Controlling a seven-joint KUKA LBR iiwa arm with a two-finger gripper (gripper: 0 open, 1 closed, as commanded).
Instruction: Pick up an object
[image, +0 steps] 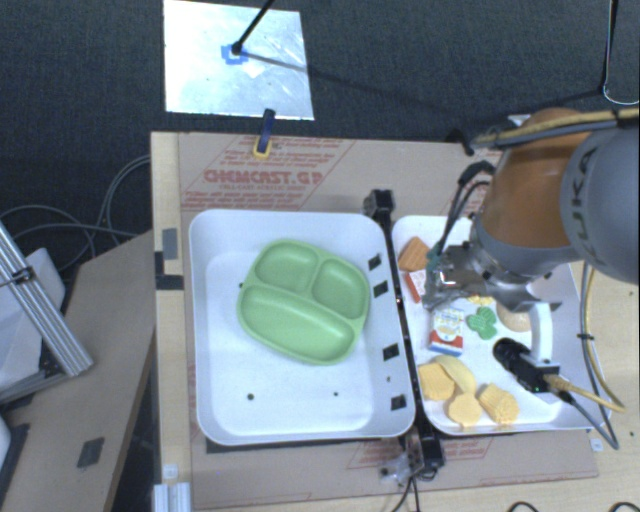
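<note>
My claw (440, 285) hangs low over the right bin (570, 425), near its left wall, above a small heap of toy food; whether it is open or shut I cannot tell, since my own wrist hides the tips, and I see nothing held in it. Just beside it lie a white packet (449, 330) with a red edge, a green piece (484, 322), and an orange wedge (413, 254) toward the bin's far corner. Nearer the front sit yellow pieces (465, 392), bunched and touching one another. The left bin (215, 400) bears a green tray (303, 301). All of this looks to me like light, hard plastic, smooth and likely to slip, not fragile. I judge the packet the best pick: flat, so I would close across its narrow sides. The rounded yellow pieces may squirt out of a pinch.
</note>
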